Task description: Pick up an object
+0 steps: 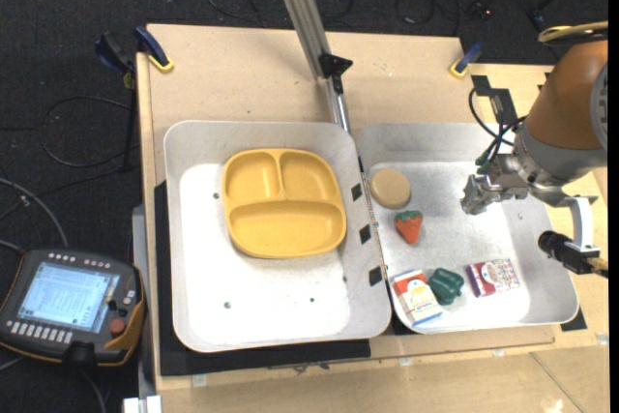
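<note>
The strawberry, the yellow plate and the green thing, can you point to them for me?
strawberry [410,226], camera view, on its red body.
yellow plate [286,233], camera view, on the floor of its big front compartment.
green thing [446,284], camera view, on the middle of its top.

Yellow tray [284,204], 2 bins [193,160], strawberry [410,226]
</note>
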Robot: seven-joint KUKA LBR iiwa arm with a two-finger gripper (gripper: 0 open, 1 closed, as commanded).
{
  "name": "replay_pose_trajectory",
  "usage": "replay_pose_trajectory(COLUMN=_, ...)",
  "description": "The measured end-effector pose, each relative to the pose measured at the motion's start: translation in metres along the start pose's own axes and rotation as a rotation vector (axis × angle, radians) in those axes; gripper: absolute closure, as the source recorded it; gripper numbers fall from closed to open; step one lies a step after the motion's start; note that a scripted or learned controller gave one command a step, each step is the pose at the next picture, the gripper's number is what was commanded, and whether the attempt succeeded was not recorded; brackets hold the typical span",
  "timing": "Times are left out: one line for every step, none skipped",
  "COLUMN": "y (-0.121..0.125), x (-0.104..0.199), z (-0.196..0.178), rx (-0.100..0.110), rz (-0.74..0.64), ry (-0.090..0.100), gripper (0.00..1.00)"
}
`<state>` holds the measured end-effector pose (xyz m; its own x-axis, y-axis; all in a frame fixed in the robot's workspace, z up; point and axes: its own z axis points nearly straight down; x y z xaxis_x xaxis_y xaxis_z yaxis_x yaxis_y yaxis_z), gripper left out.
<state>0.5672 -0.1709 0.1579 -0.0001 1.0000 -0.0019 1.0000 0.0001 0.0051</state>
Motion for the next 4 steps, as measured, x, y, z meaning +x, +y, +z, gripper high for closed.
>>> replay_pose_trajectory(y=0.004, x=0.004, z=-0.044, rx=-0.001, rz=-0.003, ry=0.000, gripper=1.00)
replay_pose_trajectory(y=0.006, x=0.003, z=-0.088, rx=-0.002, rz=-0.003, ry=-0.001, gripper=1.00)
replay_pose_trajectory(y=0.019, x=0.059, z=-0.076, rx=0.005, rz=-0.008, ry=0.004, gripper=1.00)
replay_pose_trajectory(y=0.024, x=0.109, z=-0.067, rx=0.006, rz=-0.008, ry=0.003, gripper=1.00)
